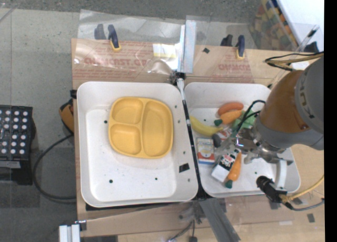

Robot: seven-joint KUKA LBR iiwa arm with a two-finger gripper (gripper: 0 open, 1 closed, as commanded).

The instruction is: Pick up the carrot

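Observation:
The carrot (235, 168) is a small orange piece with a green end, lying at a slant in the right bin (253, 89) near its front wall. My gripper (238, 146) hangs just above the carrot's upper end, low over the bin's contents. The grey arm with its orange band (287, 107) reaches in from the right and covers the bin's right part. I see nothing lifted off the bin floor.
Crowded around the carrot are a white carton (222, 168), a small box (205, 150), a banana (203, 127) and two orange pieces (230, 110). The left bin (95, 183) holds a yellow divided plate (141, 127). A black cable loops beside the arm.

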